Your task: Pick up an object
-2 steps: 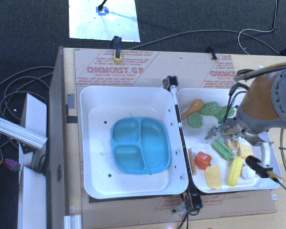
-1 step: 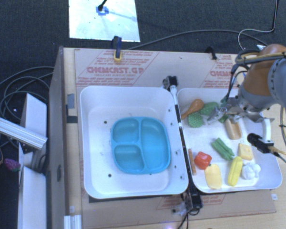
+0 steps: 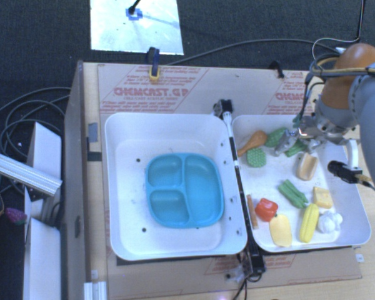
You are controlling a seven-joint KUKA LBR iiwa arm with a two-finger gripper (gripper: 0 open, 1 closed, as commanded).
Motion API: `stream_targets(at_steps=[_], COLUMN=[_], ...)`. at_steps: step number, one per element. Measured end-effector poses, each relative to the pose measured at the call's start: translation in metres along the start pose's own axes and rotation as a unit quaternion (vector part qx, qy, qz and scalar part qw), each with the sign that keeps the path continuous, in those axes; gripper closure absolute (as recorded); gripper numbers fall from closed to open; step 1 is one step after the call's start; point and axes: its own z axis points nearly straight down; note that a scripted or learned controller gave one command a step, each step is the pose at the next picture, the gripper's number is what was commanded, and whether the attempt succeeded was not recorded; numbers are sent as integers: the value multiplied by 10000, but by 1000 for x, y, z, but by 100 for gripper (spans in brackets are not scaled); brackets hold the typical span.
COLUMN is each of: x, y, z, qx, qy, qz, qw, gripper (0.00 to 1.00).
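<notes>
Toy food is what's up for grabs, and all of it sits in the right bin (image 3: 361, 230), none lifted out as far as I can see, so I'd call the pick not done yet. The gripper (image 3: 307, 136) is down low at the back of that bin, right on top of a green leafy piece (image 3: 286, 141), but its tip is a blurry clump there and I honestly cannot tell whether it's spread, pinched, or actually has anything. So best guess: it's at the grab stage, and the closing and lifting are what's left. Counting time. Two white bins side by side, the left bin (image 3: 128, 130) holding one blue divided plate (image 3: 184, 189) with three sections. In the right one I make out roughly ten pieces: one orange drumstick-looking thing (image 3: 255, 140), one round green dotted piece (image 3: 257, 158), that one leafy green by the arm, one tan bread-like chunk (image 3: 307, 166), one green bean pod (image 3: 293, 194), one yellow cheese-ish block (image 3: 322, 197), one red pepper (image 3: 266, 209), one pale yellow lemon shape (image 3: 280, 230), one corn cob (image 3: 309, 222), and one white lumpy bit (image 3: 329, 221). Some of those IDs are shaky, they're small.
</notes>
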Motion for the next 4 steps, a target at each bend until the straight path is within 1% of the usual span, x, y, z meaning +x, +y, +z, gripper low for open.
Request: stream_targets(at_steps=[1,2,3,4], x=[-22,40,19,102], y=[-73,-21,-89,-24], z=[-2,-5,-1,-4], qx=[-242,-256,-242,-262], qy=[-53,-43,-52,-50], qz=[29,14,34,19], qw=[9997,9997,9997,9996], gripper=[0,0,0,0])
